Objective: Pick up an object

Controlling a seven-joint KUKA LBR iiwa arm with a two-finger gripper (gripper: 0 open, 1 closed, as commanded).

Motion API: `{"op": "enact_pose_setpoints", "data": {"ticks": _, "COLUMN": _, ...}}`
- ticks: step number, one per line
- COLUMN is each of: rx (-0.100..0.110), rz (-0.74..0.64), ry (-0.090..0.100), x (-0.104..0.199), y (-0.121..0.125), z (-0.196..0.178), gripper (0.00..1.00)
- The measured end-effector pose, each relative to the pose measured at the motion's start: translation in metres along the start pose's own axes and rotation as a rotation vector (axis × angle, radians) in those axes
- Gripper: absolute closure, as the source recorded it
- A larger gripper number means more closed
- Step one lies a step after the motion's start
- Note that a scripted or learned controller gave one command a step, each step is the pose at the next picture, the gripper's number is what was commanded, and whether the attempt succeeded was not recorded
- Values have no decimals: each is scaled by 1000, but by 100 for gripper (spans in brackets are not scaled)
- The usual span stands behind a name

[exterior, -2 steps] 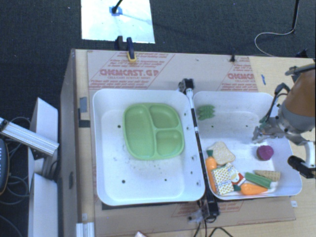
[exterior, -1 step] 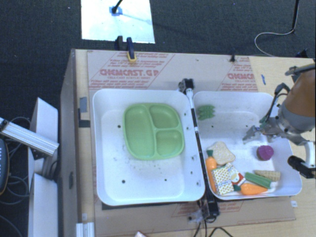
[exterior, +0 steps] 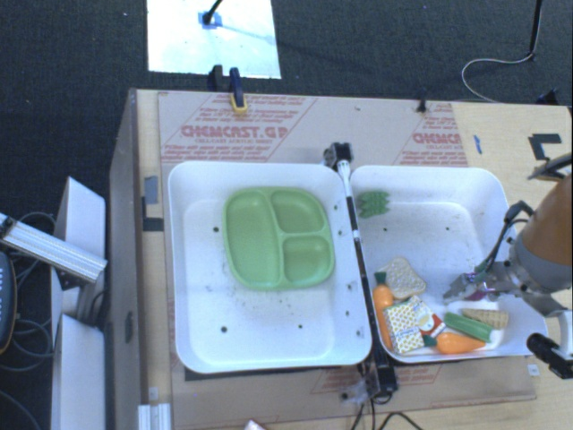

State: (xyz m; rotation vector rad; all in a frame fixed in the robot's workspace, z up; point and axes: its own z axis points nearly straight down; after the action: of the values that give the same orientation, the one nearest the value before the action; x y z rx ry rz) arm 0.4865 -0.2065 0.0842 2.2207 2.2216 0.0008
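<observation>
My gripper [exterior: 472,285] hangs low over the right side of the right bin [exterior: 430,191], coming in from the right edge. Just below it lie a tan cracker [exterior: 488,314] and a green bean-shaped toy [exterior: 469,326] resting on an orange piece [exterior: 455,344]. Left of those sit a colourful little box [exterior: 407,323], an orange carrot [exterior: 383,299] and a slice of toast [exterior: 405,278]. A green leafy toy [exterior: 373,203] lies alone at the bin's back left. I see nothing between the gripper's tips.
The left bin [exterior: 201,330] holds a green divided plate [exterior: 277,238]. A black ridge [exterior: 354,240] separates the two bins. The arm's grey and orange body [exterior: 546,240] covers the right bin's right wall.
</observation>
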Motion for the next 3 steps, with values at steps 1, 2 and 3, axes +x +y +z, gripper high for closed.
{"op": "enact_pose_setpoints", "data": {"ticks": 1, "rx": -4, "rz": 0, "ry": 0, "x": 0, "y": 1, "z": -11, "gripper": 100}}
{"op": "enact_pose_setpoints", "data": {"ticks": 2, "rx": -4, "rz": -1, "ry": 0, "x": 0, "y": 1, "z": -11, "gripper": 0}}
{"op": "enact_pose_setpoints", "data": {"ticks": 3, "rx": -2, "rz": -4, "ry": 0, "x": 24, "y": 62, "z": 0, "gripper": 0}}
